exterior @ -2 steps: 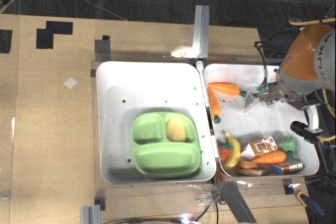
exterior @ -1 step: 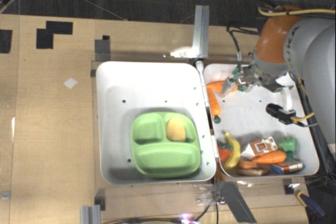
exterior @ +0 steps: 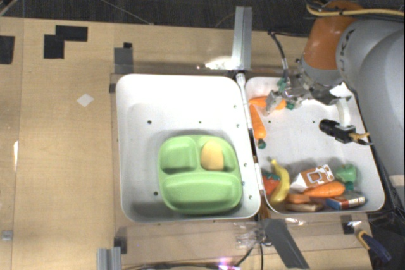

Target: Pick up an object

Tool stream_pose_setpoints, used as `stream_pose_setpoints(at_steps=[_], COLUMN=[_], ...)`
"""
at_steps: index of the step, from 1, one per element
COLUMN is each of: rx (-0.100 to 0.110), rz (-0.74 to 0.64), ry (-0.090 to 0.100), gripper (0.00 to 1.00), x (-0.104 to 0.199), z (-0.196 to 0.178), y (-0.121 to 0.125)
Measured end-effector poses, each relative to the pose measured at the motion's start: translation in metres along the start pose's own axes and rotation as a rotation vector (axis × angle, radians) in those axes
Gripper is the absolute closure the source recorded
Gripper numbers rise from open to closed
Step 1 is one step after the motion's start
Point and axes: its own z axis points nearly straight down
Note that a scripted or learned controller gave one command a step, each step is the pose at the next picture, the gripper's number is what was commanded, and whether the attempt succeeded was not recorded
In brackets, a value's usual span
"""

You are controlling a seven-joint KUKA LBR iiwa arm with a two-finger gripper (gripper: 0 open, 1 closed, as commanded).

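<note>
Pale wood bench [exterior: 63,155] carries 2 white bins. The left bin [exterior: 136,104] holds a green tray [exterior: 190,190] with a yellow fruit [exterior: 213,155] in its upper right compartment, and the right bin [exterior: 304,142] lies just right of that tray.

Up and to the right of the green tray, the gripper [exterior: 280,100] hangs near the right bin's far left corner. It is just beside the top end of an orange carrot [exterior: 259,126] that runs along the bin wall. I judge the step in hand to be the reach onto that carrot, with no lift yet made.

Whether the claw is open or shut I cannot tell, since its tip is small and cluttered. Nothing can be seen gripped, and contact with the carrot is unclear.

To the right of the green tray's near half lies a heap, well apart from the gripper: a banana [exterior: 280,179], a second carrot [exterior: 326,190], a white box [exterior: 316,175] and a green piece [exterior: 347,172].

Next, the claw would need to close squarely across the carrot and then rise straight. The wall beside it leaves little room, so a slip seems likely.
</note>
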Motion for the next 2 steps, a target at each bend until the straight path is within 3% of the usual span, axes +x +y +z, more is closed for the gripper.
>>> stream_pose_setpoints(at_steps=[1,2], rx=[0.001,0.006], rz=[0.078,0.075], ry=[0.003,0.003], gripper=[0.0,1.0], x=[0.001,0.001], z=[0.0,-0.01], y=[0.0,-0.001])
